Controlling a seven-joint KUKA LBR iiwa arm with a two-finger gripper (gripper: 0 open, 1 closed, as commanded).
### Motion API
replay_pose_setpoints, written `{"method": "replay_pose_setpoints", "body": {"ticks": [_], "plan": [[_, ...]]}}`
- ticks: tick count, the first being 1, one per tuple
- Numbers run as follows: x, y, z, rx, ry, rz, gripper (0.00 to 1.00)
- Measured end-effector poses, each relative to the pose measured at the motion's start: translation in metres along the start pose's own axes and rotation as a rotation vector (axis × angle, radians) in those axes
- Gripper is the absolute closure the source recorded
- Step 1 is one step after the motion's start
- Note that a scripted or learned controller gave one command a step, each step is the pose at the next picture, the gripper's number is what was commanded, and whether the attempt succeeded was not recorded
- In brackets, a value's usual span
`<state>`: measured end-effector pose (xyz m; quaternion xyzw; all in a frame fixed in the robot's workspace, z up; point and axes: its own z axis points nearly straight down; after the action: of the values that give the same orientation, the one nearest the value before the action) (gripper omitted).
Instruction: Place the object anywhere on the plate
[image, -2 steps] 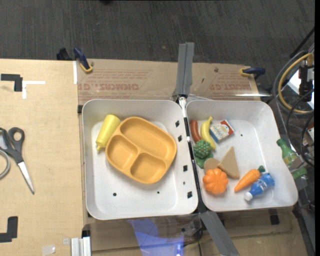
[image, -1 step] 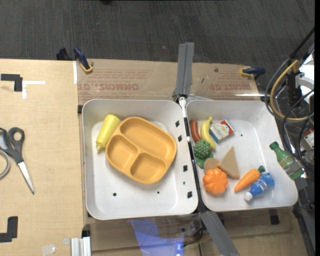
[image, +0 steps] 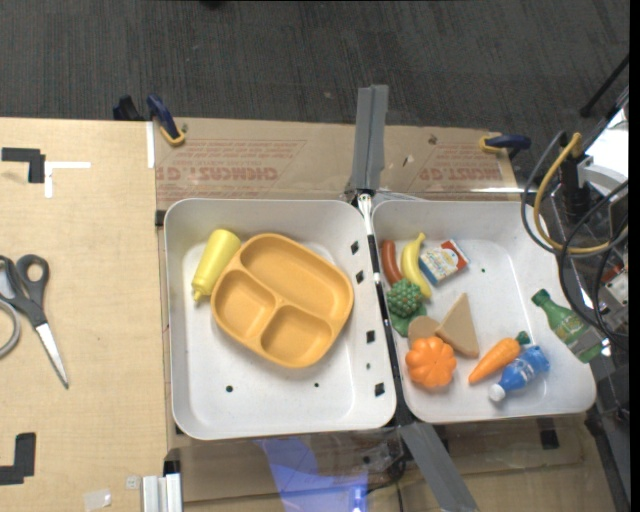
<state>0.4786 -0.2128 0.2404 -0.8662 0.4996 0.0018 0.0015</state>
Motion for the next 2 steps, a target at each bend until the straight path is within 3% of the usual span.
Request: {"method": "replay_pose_setpoints", "body": {"ticks": [2], "plan": [[-0.005,-0.011,0.008,-0.001,0.000,-0.359,1.00]]}}
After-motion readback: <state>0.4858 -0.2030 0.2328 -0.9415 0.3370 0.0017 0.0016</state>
